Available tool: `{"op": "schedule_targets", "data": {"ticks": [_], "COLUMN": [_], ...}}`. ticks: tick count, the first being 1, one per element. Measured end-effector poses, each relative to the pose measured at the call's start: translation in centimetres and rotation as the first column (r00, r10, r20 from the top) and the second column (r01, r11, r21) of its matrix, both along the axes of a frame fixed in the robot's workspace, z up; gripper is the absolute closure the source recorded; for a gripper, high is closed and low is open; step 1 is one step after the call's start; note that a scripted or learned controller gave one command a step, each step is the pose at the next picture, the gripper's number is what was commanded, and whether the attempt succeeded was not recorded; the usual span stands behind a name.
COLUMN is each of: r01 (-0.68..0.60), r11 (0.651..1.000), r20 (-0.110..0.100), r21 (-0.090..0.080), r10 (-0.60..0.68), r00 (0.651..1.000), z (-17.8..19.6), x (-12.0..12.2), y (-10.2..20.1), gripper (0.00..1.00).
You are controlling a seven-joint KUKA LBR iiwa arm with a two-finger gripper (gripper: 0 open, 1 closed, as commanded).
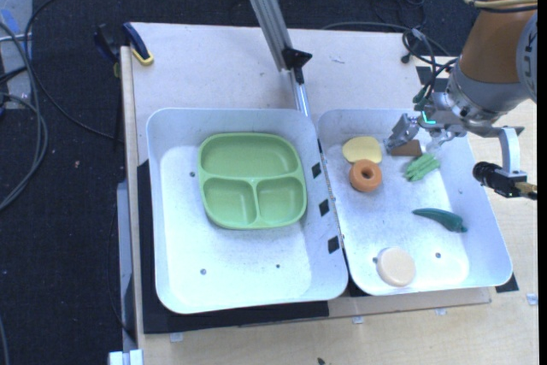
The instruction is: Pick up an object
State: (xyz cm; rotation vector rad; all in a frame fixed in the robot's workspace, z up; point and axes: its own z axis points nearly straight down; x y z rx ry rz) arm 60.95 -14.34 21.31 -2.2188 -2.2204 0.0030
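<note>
Fingers (pixel 402 135) of the grey arm's grasping part hang low over the far half of the right-hand shallow white bin (pixel 487 222), and whether they are released or clenched cannot be told, since they show as a small grey wedge against a brownish block (pixel 409 148) lying just beneath and touching them in this view; nothing can be seen gripped between them. Just beside the fingers toward the bin's outer side lies a pale green bundle of bean-like sticks (pixel 421 167). On their other side, toward the divider, sits a soft yellow rounded piece (pixel 362 150), and touching its near edge is an orange ring-shaped doughnut toy (pixel 366 176). Nearer the camera than the fingers, a dark green curved pepper-like piece (pixel 441 219) lies alone, and well apart, by the bin's front rim, rests a cream round bun-like disc (pixel 397 267). Far across the divider, the left-hand white bin (pixel 171 269) holds a light green plastic plate with three compartments (pixel 253 180). Both bins rest on the pale wooden tabletop (pixel 214 64).
</note>
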Motion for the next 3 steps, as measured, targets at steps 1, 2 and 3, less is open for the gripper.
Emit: {"op": "schedule_targets", "data": {"ticks": [1,2,3], "r01": [0.0,0.002,0.002], "r11": [1.0,1.0,1.0], "r20": [0.003,0.001,0.001], "r21": [0.0,-0.001,0.0], "r10": [0.0,-0.002,-0.002], "r00": [1.0,1.0,1.0], "z": [0.1,-4.4,-9.7], "x": [0.1,-0.5,-1.4], "y": [0.0,-0.4,-0.9], "gripper": [0.0,0.0,0.0]}}
